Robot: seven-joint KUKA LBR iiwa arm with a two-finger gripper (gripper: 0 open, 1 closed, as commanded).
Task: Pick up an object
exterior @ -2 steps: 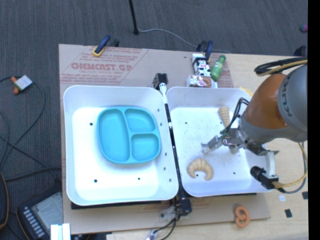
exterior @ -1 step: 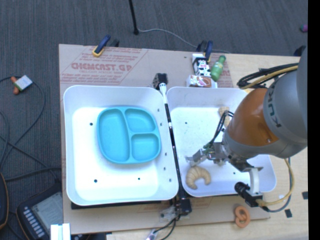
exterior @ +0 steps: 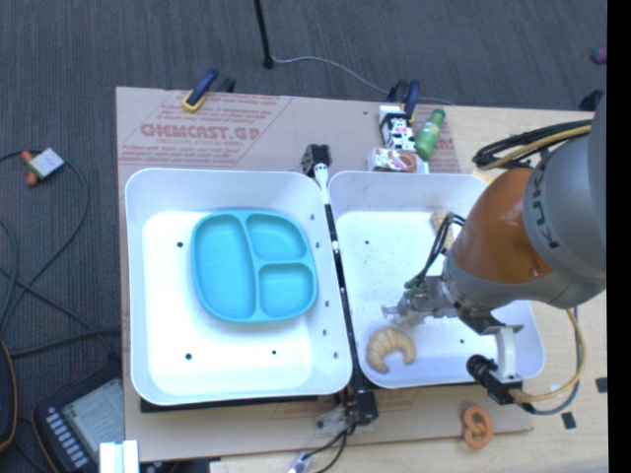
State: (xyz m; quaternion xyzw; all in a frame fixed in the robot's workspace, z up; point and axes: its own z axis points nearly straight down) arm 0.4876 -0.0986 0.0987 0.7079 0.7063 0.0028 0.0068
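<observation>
A tan croissant lies in the right bin near its front edge. My gripper hangs low over that bin, just above and to the right of the croissant; nothing shows in its grasp. The grey arm with its orange band reaches in from the right and covers much of the bin's right half. A small tan object peeks out behind the arm near the bin's back.
The left bin holds a blue divided plate. A black clamp sits where the bins meet at the back. A green bottle and small packages lie on the bench behind; an orange ring lies in front.
</observation>
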